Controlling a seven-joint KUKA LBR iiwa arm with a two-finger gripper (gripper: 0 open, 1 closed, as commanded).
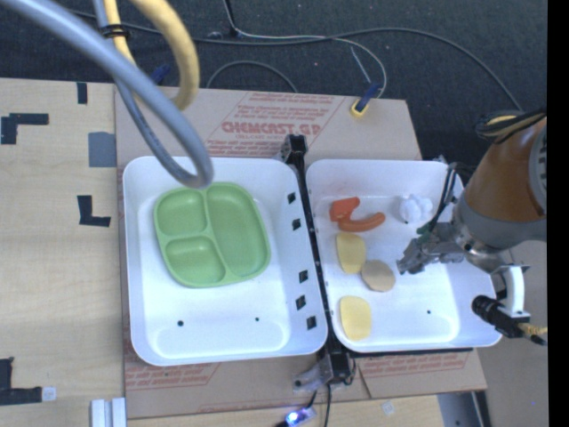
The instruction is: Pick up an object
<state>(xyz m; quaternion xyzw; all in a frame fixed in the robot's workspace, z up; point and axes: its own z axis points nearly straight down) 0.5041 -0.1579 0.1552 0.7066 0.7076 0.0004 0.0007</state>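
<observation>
— Grey hose (133, 87) and yellow tube (169, 25) sweep across the top left, closest to the lens, ending over the left white bin (142, 327). What sits under them?

— A green three-compartment plastic plate (212, 234), lying flat.

— And the right white bin (444, 327)?

— An orange curved piece (344, 207) beside an orange sausage shape (362, 222) lying roughly left to right; a yellow oval (350, 252), a tan oval (379, 276), another yellow oval (356, 317), and a small white lump (412, 207).

— The gripper (416, 258)?

— Low in that bin, just right of the tan oval. Too dark; whether it is spread or closed, I cannot tell.
</observation>
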